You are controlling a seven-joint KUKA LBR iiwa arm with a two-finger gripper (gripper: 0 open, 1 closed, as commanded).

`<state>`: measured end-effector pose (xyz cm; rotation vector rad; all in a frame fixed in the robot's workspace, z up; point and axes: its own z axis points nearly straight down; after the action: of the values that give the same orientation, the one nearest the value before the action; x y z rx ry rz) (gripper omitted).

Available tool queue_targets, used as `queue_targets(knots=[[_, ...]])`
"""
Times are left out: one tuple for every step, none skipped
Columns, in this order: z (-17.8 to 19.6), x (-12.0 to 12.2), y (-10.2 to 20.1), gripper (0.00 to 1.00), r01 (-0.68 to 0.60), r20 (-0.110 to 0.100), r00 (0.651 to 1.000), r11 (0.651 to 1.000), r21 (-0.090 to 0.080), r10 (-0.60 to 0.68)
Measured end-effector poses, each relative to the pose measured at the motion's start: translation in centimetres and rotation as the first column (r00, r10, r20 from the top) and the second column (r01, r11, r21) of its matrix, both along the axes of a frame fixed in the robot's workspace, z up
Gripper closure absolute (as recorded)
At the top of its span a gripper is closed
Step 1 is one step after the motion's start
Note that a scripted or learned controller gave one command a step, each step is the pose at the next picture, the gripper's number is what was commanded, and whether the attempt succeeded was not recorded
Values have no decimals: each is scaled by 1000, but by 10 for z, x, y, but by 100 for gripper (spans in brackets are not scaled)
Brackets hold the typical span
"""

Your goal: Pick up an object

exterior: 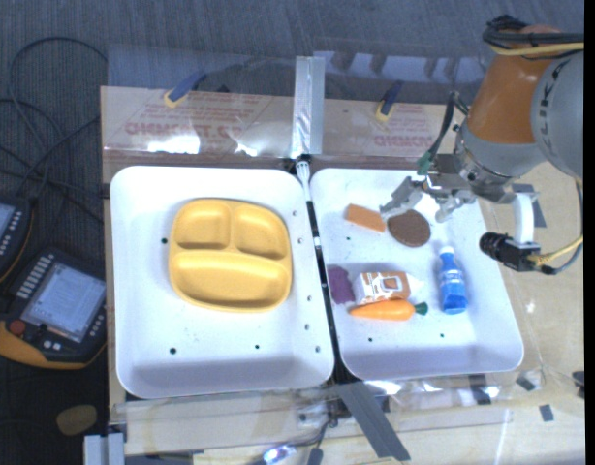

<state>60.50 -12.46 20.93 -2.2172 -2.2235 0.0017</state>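
Observation:
My gripper (pixel 423 201) hangs over the back of the right bin (pixel 491 352), its two fingers spread apart with nothing between them. Just below the fingers lies a brown round cookie (pixel 410 229). An orange wedge (pixel 364 218) lies to the cookie's left. Toward the bin's front sit a small orange-and-white carton (pixel 383 285), a purple piece (pixel 338 282) and a carrot (pixel 383 309). A blue bottle (pixel 452 279) lies to the right of the carton.
The left bin (pixel 142 356) holds a yellow divided plate (pixel 230 254). A metal divider (pixel 307 105) stands at the back between the bins. Cables and a teach pendant (pixel 55 308) lie off the bench at left.

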Motion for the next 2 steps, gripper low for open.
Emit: queue_targets(knots=[[-120,-33,3,0,16,11,1000,1000,-2,-16],[-26,-52,43,0,-257,1,967,967,0,257]])
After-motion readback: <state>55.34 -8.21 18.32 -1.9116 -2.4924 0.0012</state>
